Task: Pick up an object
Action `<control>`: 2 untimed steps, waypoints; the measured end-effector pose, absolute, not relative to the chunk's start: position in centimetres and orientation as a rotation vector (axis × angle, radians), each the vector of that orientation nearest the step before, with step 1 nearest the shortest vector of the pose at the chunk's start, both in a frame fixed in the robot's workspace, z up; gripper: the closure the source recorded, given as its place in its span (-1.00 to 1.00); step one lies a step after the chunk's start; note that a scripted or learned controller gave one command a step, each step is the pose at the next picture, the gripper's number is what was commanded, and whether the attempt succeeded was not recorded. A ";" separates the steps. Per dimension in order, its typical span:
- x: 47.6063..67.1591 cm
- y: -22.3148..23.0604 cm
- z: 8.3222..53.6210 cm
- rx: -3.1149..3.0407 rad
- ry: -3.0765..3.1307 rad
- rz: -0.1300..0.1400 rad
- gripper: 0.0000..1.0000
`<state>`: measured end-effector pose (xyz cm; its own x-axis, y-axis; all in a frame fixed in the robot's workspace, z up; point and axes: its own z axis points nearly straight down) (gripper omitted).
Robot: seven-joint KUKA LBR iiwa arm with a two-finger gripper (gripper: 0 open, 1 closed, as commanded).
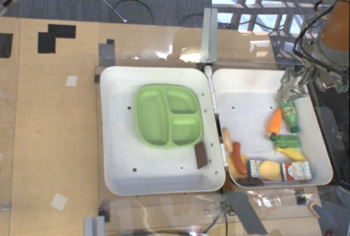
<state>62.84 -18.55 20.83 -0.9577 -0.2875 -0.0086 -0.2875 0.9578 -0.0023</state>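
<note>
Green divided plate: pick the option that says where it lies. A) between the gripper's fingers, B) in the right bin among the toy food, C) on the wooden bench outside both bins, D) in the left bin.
D: the green divided plate lies flat in the left bin, with a small brown block at its lower right corner.

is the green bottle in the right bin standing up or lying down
Lying down. The green bottle rests lengthwise on the right bin's floor beside the carrot, just below the pincer.
</note>
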 end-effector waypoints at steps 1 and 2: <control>56.5 -13.0 19.1 -0.290 3.128 0.005 1.00; 59.3 -11.4 25.5 -0.383 3.110 0.000 1.00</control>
